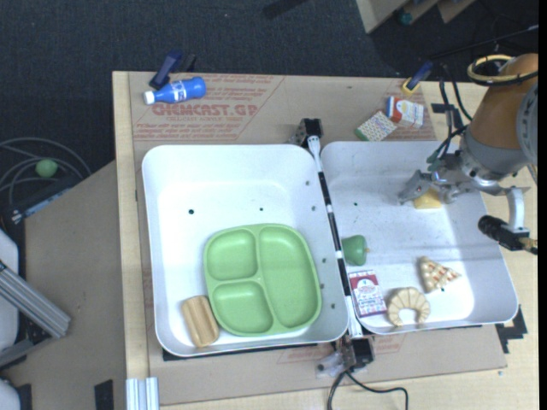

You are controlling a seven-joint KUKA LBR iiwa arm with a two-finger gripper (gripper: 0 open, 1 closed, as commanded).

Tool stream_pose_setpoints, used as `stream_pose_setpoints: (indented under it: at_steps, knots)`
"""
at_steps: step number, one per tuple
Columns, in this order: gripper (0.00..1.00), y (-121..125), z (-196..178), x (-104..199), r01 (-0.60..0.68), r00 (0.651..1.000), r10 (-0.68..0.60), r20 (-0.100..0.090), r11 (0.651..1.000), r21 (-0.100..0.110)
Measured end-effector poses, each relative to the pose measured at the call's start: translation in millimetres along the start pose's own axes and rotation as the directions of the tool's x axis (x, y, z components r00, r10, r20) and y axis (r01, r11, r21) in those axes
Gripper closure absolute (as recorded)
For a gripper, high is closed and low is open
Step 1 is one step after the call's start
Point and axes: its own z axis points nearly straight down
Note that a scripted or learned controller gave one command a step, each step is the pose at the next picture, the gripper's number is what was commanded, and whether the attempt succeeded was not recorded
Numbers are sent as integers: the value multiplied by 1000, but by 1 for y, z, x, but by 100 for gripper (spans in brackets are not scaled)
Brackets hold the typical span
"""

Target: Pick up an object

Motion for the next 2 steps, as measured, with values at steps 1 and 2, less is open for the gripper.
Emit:
stream_pose_setpoints:
  at_steps: [1,2]
  knots:
    - [0,11,0,-5,3,1000,-3,-5,1000,0]
    - [0,2,-2,-10,6,1000,-6,-10,1000,-6]
